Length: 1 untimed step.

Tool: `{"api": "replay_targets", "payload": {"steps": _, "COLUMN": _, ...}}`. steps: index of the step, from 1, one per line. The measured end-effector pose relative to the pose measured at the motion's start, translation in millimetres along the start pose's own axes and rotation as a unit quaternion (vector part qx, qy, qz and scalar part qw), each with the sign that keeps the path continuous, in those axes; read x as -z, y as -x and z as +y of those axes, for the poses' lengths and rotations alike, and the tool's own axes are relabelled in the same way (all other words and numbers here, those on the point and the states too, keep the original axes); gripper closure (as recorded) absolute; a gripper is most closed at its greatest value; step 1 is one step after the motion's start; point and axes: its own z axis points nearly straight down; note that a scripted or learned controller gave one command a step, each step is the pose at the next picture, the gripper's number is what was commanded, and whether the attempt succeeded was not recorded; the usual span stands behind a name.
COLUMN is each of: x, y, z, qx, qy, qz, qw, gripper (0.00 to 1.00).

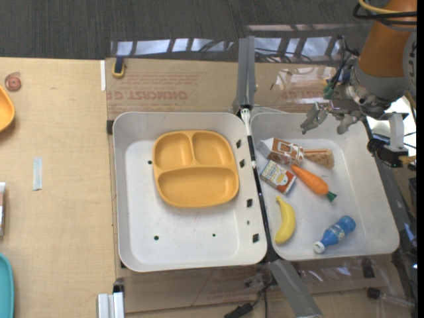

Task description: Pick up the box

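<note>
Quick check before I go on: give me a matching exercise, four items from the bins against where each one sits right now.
Things:
1. divided yellow plate
2. banana
3. blue bottle
4. gripper

Places:
A. near right corner of the right bin
B. above the right bin's far edge
C. middle of the left bin
D. near part of the right bin, beside the divider

Pairs: 1-C, 2-D, 3-A, 4-B
</note>
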Motion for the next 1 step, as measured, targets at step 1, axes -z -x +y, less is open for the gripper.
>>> {"api": "replay_targets", "payload": {"steps": 1, "x": -25.8, "y": -49.9, "z": 29.4, "qx": 0.040, "qy": 0.001, "qz": 0.000, "qw": 0.9992, "gripper": 0.00}}
